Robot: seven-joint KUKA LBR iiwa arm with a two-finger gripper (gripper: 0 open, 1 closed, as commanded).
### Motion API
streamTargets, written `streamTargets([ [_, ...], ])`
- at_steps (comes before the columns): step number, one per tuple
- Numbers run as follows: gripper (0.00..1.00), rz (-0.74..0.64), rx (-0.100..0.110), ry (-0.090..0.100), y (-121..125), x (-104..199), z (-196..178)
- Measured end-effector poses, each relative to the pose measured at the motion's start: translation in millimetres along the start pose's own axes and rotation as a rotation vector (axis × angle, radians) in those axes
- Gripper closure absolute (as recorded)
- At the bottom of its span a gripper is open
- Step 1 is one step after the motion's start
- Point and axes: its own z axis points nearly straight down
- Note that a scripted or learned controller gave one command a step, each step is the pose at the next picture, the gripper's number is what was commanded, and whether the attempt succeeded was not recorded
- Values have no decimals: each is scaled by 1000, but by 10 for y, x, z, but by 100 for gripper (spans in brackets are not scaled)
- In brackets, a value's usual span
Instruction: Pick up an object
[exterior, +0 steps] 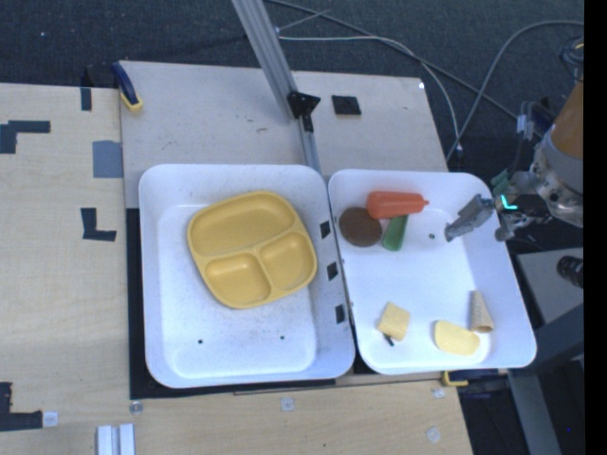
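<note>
We are looking down on the bench (57,254), which is carrying two shallow white bins side by side. The left bin (166,349) is holding a yellow divided plate (251,249) with three compartments, sitting toward the bin's upper half. The right bin (432,282) is holding the loose objects: an orange carrot-shaped piece (395,203) is lying near the far edge, a green piece (395,232) is resting just below it and touching it, and a brown round disc (359,227) is sitting just beside the green piece on its left. Toward the near edge we are seeing a small yellow wedge (394,321), a pale yellow rounded piece (456,338) to its right, and a tan cone-shaped piece (481,311) standing close to the bin's right wall. The gripper (465,220) is reaching in from the right and hovering over the upper right part of the right bin, well apart from the carrot-shaped piece and clear of the cone-shaped piece below. We are noting nothing between its fingers (458,227); we cannot tell whether they are spread or closed from this slant. A grey metal pole (266,36) is slanting across the far side of the bench.
</note>
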Motion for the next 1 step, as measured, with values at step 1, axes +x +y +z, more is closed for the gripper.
streamTargets([
  [1, 0, 0, -1, 0, 2, 0, -3],
])
